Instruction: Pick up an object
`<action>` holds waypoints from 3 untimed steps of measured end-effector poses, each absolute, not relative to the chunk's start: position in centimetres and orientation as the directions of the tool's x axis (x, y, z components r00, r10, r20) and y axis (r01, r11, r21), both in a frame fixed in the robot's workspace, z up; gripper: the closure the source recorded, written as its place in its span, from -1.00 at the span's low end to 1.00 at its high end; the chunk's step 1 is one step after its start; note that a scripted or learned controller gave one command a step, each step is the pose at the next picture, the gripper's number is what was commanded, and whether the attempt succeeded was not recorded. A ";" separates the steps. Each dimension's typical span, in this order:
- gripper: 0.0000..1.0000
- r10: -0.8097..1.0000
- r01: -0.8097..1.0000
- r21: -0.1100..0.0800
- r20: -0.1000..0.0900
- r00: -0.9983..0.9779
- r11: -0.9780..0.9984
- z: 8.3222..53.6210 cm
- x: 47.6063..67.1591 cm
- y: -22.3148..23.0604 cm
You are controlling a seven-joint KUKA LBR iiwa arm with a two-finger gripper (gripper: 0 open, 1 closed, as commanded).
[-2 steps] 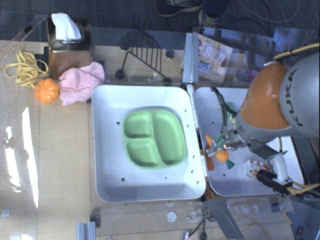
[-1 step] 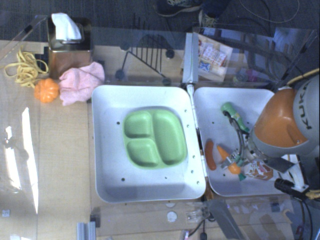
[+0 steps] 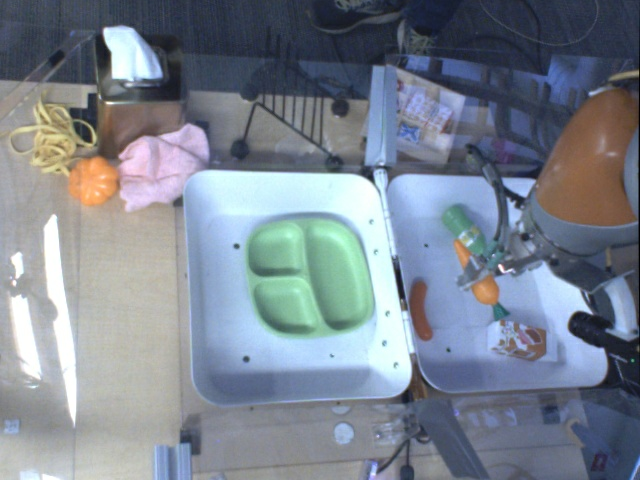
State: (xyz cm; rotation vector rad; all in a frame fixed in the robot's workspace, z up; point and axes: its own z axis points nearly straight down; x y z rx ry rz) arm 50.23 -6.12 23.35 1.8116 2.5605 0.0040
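Observation:
In the right bin [image 3: 560, 363] lie a green bottle [image 3: 459, 220], an orange carrot [image 3: 486, 290] with a green top, a red-brown sausage [image 3: 421, 309] and a small printed packet [image 3: 518, 340]. My gripper [image 3: 487, 265] is low over the middle of the carrot, just below the bottle, and covers part of it. The grey arm with its orange band [image 3: 600, 158] reaches in from the right above the bin.
The left bin [image 3: 220, 268] holds a green divided plate [image 3: 305, 275]. On the bench at the left are a pink cloth [image 3: 160, 163], a small orange pumpkin [image 3: 92, 180], a yellow cord [image 3: 45, 133] and a tissue box [image 3: 135, 88].

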 end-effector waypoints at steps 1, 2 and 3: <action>1.00 0.676 0.676 0.002 -0.004 -0.737 0.737 16.6 52.1 -13.8; 1.00 0.791 0.790 0.005 -0.004 -0.612 0.612 22.3 57.4 -6.6; 1.00 0.818 0.818 0.005 -0.006 -0.575 0.575 24.6 66.7 -17.5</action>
